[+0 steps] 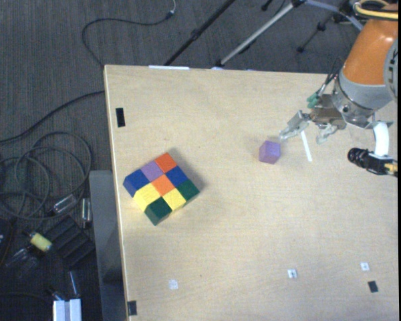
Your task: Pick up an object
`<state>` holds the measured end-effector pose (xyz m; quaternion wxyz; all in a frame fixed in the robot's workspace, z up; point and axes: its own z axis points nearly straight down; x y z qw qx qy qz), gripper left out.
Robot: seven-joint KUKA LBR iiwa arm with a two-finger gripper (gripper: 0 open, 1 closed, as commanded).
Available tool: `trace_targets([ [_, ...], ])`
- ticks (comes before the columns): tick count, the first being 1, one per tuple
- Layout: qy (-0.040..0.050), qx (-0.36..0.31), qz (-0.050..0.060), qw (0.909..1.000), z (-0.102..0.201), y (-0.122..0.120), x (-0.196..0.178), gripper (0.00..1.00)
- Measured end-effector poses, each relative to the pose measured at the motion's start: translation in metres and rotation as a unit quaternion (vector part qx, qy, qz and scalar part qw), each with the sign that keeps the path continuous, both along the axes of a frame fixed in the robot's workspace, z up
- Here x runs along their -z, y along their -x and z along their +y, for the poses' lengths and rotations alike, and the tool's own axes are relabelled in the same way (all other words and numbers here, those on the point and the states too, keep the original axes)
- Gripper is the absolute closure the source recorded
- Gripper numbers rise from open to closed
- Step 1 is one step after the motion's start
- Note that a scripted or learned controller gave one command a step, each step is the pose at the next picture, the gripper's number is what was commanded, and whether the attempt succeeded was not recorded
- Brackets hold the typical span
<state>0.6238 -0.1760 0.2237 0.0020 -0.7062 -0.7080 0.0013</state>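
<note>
Bench top [254, 246]: pale wood surface, viewed from above at a slant, its left edge bordered by dark carpet.

Arm [371, 59]: grey with an orange band above the wrist, entering from the right side of the view and reaching over the upper right part of the bench.

Gripper [309, 129]: hanging just above the wood, its two fingers spread apart with nothing between them. One finger points down-left toward the small cube; the other angles off to the right.

Purple cube [270, 152]: small, single, lying on the bench just beside and below-left of the gripper's fingertips, apart from them.

Block cluster [162, 187]: multicoloured cubes packed together in a square, turned cornerwise, showing orange, purple, blue, yellow and green faces. It sits on the left half of the bench, well apart from the gripper.

Cables [40, 159]: black, coiled on the carpet left of the bench.

Tripod legs [281, 12]: on the floor past the far edge.
</note>
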Motion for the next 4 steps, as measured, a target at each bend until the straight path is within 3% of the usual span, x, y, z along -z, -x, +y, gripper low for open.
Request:
trace_targets([
  [1, 0.0021, 0.054, 0.000, 0.9985, 0.032, -0.032, 0.133, 0.00],
  [2, 0.0034, 0.053, 0.002, 0.9986, 0.032, -0.032, 0.126, 1.00],
  [3, 0.0036, 0.053, 0.002, 0.9986, 0.032, -0.032, 0.126, 0.00],
  [4, 0.0009, -0.066, 0.000, 0.9978, 0.054, -0.044, 0.142, 0.00],
])
